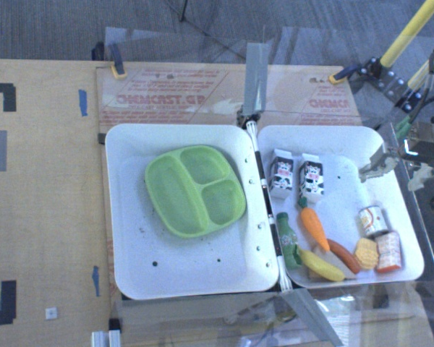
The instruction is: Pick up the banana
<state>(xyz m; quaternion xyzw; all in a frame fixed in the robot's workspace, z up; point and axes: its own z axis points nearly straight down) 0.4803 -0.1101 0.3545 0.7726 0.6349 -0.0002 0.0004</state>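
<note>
The yellow banana (321, 265) lies in the right bin (340, 142), close to its front rim. It is wedged between a green vegetable (286, 239) on its left and a red sausage (343, 256) on its right. My gripper (375, 166) hangs over the right bin's far right side, well behind and to the right of the banana, and nothing shows in it.
An orange carrot (313, 227) lies just behind the banana. Two milk cartons (296, 174) stand at the bin's back left. A can (372, 220), a cracker (366, 252) and a red packet (388, 251) crowd the front right. A green divided plate (195, 190) sits in the left bin (130, 251).
</note>
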